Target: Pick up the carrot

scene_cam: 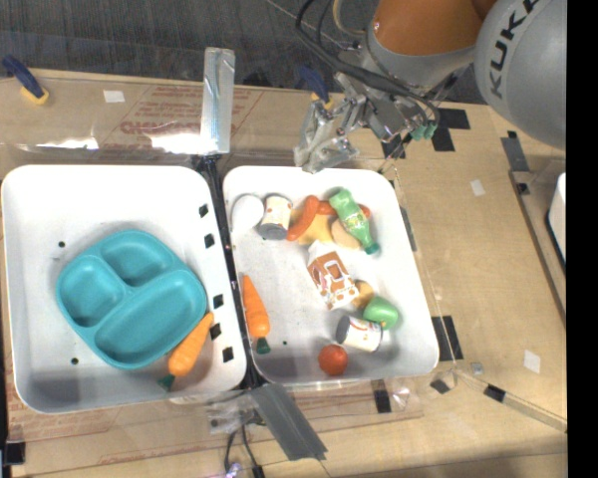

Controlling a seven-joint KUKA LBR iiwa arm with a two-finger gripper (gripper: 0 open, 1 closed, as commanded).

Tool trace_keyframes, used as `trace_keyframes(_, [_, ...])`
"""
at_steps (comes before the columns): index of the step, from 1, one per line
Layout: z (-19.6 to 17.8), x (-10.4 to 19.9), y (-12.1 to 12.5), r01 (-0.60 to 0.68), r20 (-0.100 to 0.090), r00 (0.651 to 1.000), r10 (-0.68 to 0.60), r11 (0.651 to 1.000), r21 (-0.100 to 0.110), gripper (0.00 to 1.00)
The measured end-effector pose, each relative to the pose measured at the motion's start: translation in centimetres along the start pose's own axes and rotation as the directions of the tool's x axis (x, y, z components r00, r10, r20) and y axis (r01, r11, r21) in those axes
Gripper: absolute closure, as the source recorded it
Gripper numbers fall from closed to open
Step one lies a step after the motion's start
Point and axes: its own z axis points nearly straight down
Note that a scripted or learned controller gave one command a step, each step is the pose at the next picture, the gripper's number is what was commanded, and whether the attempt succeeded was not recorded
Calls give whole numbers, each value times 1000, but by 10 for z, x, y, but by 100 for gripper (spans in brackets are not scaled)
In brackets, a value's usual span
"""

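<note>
One orange carrot (254, 310) lies along the left wall of the right bin (409, 347), green tip toward the front. A second carrot (191, 345) rests in the left bin (30, 217), leaning against the front edge of the blue divided plate (130, 297). A third orange, carrot-like piece (303, 218) lies at the back of the right bin among other toys. My gripper (326, 145) hangs over the far rim of the right bin, above and behind that piece, with nothing visible in it.
The right bin also holds a green bottle (354, 222), a small can (272, 217), an orange-and-white carton (330, 273), a green pepper (382, 314), another can (361, 334) and a red tomato (333, 358). A grey post (218, 98) stands behind the bins.
</note>
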Motion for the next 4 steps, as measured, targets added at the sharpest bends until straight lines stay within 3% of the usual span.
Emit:
trace_keyframes(1, [37, 11, -23, 227, -5, 974, -227, 974, -5, 100])
trace_keyframes(2, [-19, 92, 27, 427, -1, 904, -427, 904, -2, 100])
trace_keyframes(3, [25, 121, 9, 627, -2, 779, -627, 779, -7, 100])
trace_keyframes(4, [63, 126, 63, 556, -2, 831, -556, 831, -8, 100])
